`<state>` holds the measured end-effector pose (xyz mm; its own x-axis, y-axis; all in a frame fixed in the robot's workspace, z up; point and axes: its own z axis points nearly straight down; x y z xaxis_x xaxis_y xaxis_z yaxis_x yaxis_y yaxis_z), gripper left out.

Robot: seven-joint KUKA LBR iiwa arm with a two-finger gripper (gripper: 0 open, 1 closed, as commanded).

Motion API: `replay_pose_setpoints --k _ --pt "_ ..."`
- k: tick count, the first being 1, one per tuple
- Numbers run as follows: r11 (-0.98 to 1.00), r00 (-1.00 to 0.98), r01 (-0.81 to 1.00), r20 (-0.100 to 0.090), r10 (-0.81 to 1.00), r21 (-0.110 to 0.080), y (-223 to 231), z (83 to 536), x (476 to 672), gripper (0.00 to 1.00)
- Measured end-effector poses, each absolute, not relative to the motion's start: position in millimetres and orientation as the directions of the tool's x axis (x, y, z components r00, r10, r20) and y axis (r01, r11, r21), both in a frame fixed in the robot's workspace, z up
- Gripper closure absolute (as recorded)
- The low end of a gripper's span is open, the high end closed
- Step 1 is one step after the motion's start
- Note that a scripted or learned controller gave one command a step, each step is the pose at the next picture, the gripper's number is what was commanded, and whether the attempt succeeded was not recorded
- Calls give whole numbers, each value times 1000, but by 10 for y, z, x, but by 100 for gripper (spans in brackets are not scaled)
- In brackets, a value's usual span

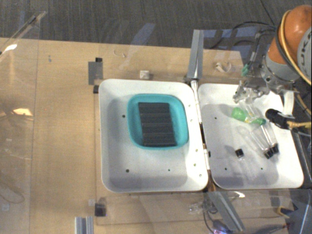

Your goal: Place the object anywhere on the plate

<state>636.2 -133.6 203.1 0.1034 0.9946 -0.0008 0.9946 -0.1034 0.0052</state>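
Observation:
A teal plate (181, 123) lies in the left bin (112, 145), and a dark ridged block (156, 125) rests flat on its middle. In the right bin (229, 174), a small green object (240, 114) with a yellowish end lies near the far side. My gripper (269, 151) reaches down into the right bin from the upper right, its clear body passing just right of the green object and its dark tips close to the bin floor. Nothing shows as held by it.
A small black piece (239, 152) lies on the right bin's floor, left of the gripper tips. A raised divider (200, 130) separates the two bins. A grey post (196, 52) stands behind the divider, and cables hang near the arm's wrist (263, 77).

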Motion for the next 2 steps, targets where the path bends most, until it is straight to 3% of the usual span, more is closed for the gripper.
replay_pose_setpoints --k 1,2 --pt "-104 104 995 -1 995 5 -1336 2032 6362 0" --pt "-104 104 995 -1 995 5 -1336 2032 6362 0"
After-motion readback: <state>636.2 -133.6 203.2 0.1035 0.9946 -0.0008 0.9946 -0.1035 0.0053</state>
